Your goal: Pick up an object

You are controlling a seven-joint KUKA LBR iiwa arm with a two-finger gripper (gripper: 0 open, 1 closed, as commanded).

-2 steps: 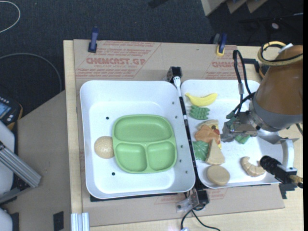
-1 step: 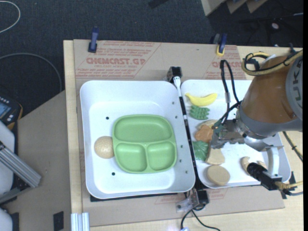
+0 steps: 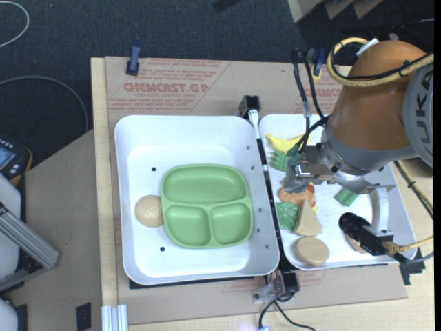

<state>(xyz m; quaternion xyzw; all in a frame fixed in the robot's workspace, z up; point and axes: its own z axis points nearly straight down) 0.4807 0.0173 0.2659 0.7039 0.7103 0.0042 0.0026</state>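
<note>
Reaching arm: grey, smooth and rounded, with a glossy orange band; it comes in from the right of the camera view and hangs over the right bin.
Gripper: metallic, low over the left half of the right bin, among the small objects; how far it is open cannot be told, nor whether it has hold of anything.
Objects to pick: all loose in the right bin, namely a curved yellow piece at the top, a ragged green piece below it, an orange piece just under the gripper, a tan wedge, a flat round tan disc near the bottom rim and a small green block off to the right.
Left bin: shallow white plastic with rounded corners.
Green tray: matte, three compartments, lying flat in the left bin.
Tan ball: round and pale, touching the tray's left edge.
Bench board: brown with red lettering, under both bins.
</note>
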